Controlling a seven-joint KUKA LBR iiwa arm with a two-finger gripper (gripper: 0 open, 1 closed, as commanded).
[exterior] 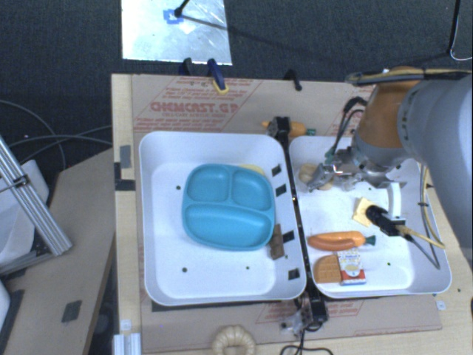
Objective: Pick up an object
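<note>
My gripper (322,177) is low over the back left corner of the right bin (425,272), reaching in from the right. A small beige piece (306,173) lies just left of its tip, and I cannot tell whether they touch. Nearer the front lie a yellow wedge (361,211), an orange carrot toy (336,239), a brown biscuit-like piece (326,269) and a small red and white box (352,266).
The left bin (159,220) holds a blue divided plate (228,205) with a yellow thing (253,169) peeking out behind it. A brown piece (277,242) sits against the divider between the bins. An orange-yellow item (296,129) lies behind the bins.
</note>
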